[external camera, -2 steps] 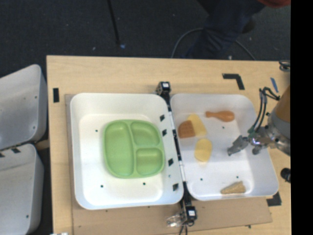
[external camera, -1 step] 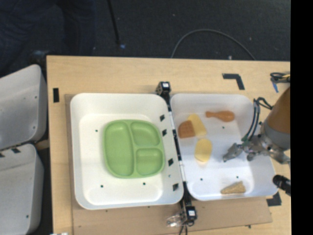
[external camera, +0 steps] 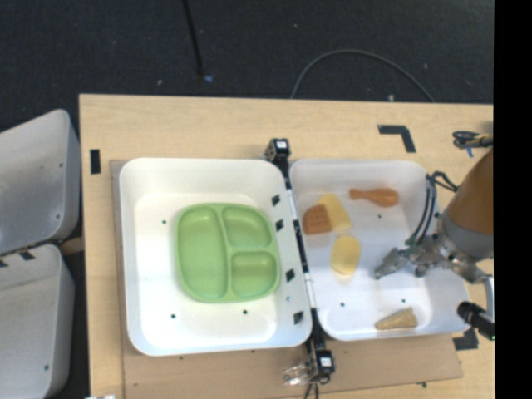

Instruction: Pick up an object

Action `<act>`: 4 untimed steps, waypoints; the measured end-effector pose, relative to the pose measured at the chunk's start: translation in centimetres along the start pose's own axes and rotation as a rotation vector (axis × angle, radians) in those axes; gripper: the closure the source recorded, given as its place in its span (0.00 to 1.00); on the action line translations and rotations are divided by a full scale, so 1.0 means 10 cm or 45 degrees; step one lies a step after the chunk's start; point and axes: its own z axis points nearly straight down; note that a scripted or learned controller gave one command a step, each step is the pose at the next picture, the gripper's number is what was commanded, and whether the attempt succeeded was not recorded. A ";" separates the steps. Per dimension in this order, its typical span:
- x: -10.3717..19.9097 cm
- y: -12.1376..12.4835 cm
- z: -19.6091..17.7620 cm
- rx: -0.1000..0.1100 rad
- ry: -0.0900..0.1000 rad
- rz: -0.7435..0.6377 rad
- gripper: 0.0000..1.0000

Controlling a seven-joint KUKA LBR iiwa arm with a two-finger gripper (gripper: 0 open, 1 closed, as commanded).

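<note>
Your claw point(external camera: 391, 266) hangs spread and empty in the right bin point(external camera: 366, 327). The yellow piece point(external camera: 346, 255) lies just to its left, long axis running toward the bin's far wall.

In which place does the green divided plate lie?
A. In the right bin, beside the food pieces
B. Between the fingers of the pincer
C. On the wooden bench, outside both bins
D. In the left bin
D: the green divided plate lies flat inside the left bin, while the food pieces sit in the right bin.
</note>
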 end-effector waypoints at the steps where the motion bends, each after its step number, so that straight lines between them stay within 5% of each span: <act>1: -0.01 0.01 -0.09 -0.001 0.000 0.004 1.00; 3: -0.02 -0.05 -1.06 -0.010 -0.003 -0.007 1.00; 4: 0.54 0.11 -1.02 -0.005 0.001 -0.013 1.00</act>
